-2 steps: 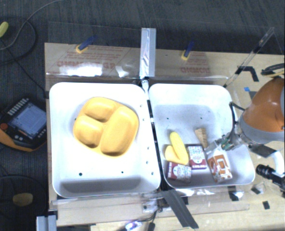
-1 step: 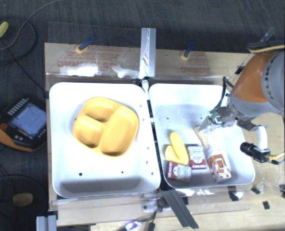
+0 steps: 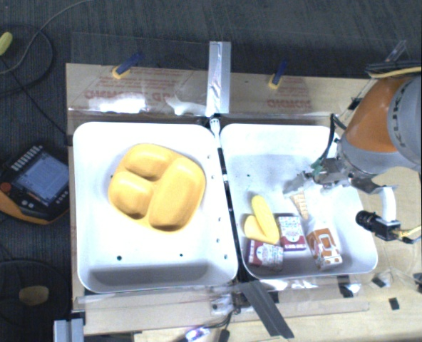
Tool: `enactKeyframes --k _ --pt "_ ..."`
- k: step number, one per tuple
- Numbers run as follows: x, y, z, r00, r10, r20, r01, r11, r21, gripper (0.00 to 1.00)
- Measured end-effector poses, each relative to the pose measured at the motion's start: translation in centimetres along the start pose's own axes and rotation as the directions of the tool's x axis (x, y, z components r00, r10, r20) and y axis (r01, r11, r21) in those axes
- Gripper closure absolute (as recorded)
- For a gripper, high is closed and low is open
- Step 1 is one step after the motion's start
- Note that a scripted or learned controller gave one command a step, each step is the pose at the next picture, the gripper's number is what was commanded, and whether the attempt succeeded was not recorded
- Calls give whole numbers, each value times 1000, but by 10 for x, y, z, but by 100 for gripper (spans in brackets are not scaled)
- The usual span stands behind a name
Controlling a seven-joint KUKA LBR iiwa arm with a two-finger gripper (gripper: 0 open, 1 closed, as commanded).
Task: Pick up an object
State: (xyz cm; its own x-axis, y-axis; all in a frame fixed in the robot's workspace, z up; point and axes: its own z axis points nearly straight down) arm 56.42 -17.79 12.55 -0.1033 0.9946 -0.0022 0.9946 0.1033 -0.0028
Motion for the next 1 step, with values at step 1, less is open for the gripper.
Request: enactKeyframes --k 1 --pt "13 7 -91 1000 1 0 -1 1000 1 0"
